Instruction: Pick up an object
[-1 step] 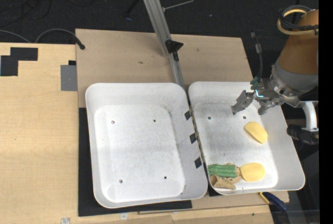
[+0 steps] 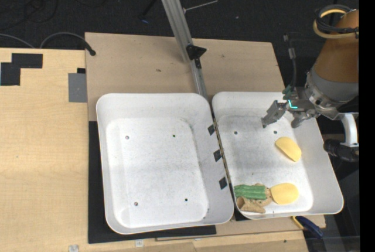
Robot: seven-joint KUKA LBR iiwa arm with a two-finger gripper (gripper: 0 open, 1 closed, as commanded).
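My gripper (image 2: 286, 116) hangs over the upper right part of the right bin (image 2: 252, 145), its two grey fingers spread apart with nothing between them. Just below it a yellow wedge-shaped object (image 2: 289, 149) lies on the bin floor, apart from the fingers. At the bin's front edge lie a green object (image 2: 250, 191), a tan object (image 2: 254, 205) under it, and a round yellow object (image 2: 285, 193) to their right.
The left bin (image 2: 155, 157) sits beside the right one, joined by black clips (image 2: 217, 155). A slanted metal rail (image 2: 179, 25) runs from the back down to the bins' junction. The arm's orange and grey body (image 2: 337, 63) stands at the right.
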